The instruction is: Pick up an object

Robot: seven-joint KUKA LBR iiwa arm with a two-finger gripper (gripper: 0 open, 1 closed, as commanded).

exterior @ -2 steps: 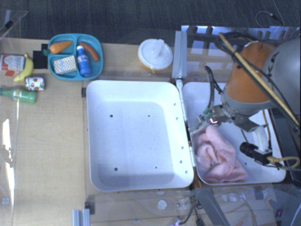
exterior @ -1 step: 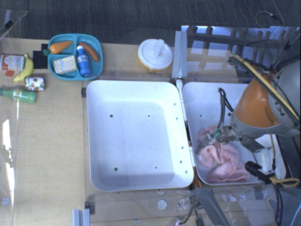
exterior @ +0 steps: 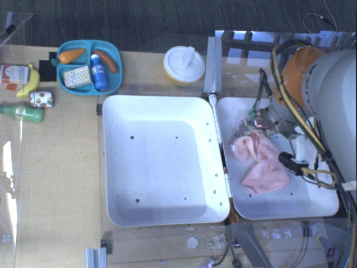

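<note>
A crumpled pink cloth (exterior: 260,162) lies in the right white bin (exterior: 312,205), spread from the middle toward the lower part. My gripper (exterior: 252,126) is low in that bin, at the cloth's upper left edge and touching or just above it. The grey arm with its orange band (exterior: 298,66) reaches in from the upper right, and cables trail beside it. The arm's bulk hides the right side of the bin.
The left white bin (exterior: 120,166) sits beside the right one, with a metal divider (exterior: 220,149) between them. Beyond the bins are a white lidded cup (exterior: 184,64), a blue tray of toy food (exterior: 89,67), a banana (exterior: 30,81), a small can (exterior: 40,99) and a green bottle (exterior: 23,113).
</note>
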